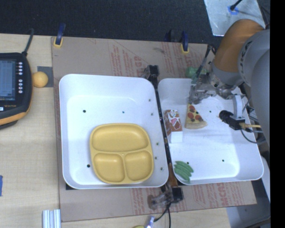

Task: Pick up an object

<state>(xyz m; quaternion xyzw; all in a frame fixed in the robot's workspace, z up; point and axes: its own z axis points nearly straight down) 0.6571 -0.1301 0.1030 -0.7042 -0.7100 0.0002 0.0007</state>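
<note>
Overhead, two white bins sit side by side on the table. The end effector (197, 95) hangs low in the right bin (228, 170), just above the pizza slice (194, 117); whether it is apart or together cannot be told. The slice lies flat near the bin's upper left, long axis running up and down the view, narrow end toward the arm. Just beside it lies a small snack packet (172, 121). A descent off centre could nudge the thin slice sideways or catch the packet instead. A green toy (183, 169) rests at the near rim. The left bin holds a yellow divided tray (121, 152).
</note>
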